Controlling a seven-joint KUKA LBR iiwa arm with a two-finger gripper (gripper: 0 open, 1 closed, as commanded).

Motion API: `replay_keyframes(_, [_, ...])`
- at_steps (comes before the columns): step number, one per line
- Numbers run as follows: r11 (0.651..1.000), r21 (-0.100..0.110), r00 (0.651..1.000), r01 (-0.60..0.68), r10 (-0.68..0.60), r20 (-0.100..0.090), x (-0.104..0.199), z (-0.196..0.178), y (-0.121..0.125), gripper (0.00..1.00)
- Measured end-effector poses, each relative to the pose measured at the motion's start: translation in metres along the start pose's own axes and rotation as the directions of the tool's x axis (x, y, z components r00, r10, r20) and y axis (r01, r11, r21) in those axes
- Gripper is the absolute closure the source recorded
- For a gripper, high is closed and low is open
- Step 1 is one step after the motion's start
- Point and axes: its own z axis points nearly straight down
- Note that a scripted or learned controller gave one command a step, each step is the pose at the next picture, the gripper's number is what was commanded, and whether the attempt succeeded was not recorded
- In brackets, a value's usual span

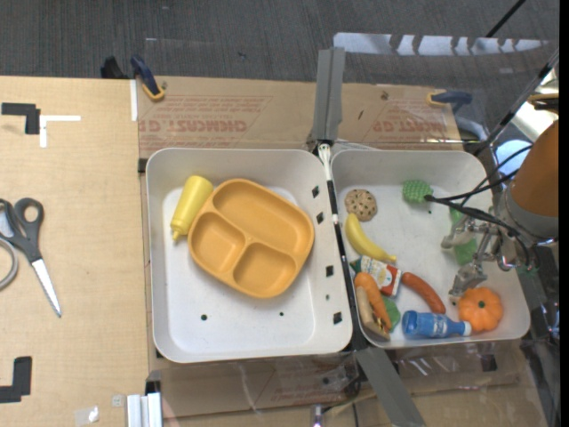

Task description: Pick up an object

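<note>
My gripper (462,258) reaches into the right bin (391,165) from the right, near its right wall. It stands open, with one metal fingertip (457,234) toward the back and the other toward the front. A light green piece (464,249) lies in the gap between them; I cannot tell whether they touch it. An orange pumpkin (481,310) sits just in front of the gripper. A blue bottle (433,326) and a red sausage (423,293) lie to its front left.
The right bin also holds a cookie (360,204), a dark green toy (416,191), a banana (364,241), a ketchup packet (380,277) and a carrot (372,299). The left bin (231,327) bears an orange divided plate (252,236) and a yellow bottle (189,205). Scissors (31,247) lie on the bench.
</note>
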Motion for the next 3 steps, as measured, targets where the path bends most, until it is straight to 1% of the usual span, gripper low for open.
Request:
replay_keyframes(1, [1.000, 0.001, 1.000, 0.003, -0.003, 0.005, -0.002, -0.010, 0.001, 1.00])
replay_keyframes(2, [1.000, 0.001, 1.000, 0.003, -0.003, 0.005, -0.002, -0.010, 0.001, 0.00])
replay_keyframes(3, [1.000, 0.000, 1.000, 0.015, -0.015, 0.000, 0.009, 0.000, 0.000, 0.00])
